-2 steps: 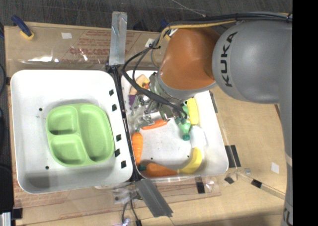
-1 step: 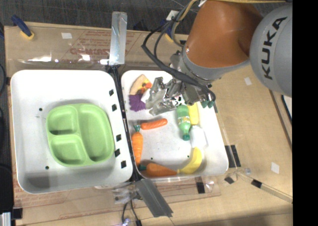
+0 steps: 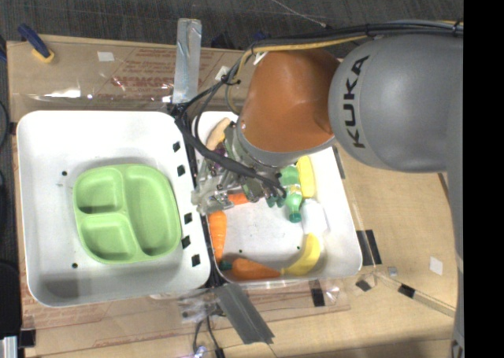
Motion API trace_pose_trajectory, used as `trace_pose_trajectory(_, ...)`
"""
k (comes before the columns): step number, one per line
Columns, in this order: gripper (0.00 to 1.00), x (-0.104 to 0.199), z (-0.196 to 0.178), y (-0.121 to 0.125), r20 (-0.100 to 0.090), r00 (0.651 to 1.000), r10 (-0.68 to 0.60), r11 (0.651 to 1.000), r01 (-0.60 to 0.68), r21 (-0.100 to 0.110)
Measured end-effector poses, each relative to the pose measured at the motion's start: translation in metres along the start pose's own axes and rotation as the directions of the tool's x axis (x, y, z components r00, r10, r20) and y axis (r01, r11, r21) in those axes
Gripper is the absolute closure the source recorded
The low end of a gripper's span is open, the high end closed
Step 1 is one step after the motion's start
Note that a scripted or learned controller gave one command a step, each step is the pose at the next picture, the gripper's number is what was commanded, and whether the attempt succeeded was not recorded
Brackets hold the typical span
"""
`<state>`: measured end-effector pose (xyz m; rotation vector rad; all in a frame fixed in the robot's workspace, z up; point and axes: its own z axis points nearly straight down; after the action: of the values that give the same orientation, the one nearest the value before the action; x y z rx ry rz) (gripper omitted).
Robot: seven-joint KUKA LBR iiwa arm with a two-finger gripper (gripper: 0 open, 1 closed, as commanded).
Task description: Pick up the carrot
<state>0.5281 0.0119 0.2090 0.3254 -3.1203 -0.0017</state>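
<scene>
Camera view from above: my arm is over the right bin, and the claw sits low by that bin's left wall. I can't tell how the claw is set from here. One carrot lies just beneath it along the wall, another near a banana. A green tray is in the left bin.
</scene>
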Motion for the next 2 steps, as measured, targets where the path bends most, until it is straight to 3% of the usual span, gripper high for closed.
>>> trace_pose_trajectory(1,1.00,-0.006,0.017,-0.019,0.002,0.915,-0.404,0.915,0.404,0.002)
trace_pose_trajectory(2,1.00,-0.039,0.016,-0.039,0.005,0.790,-0.613,0.790,0.613,0.006)
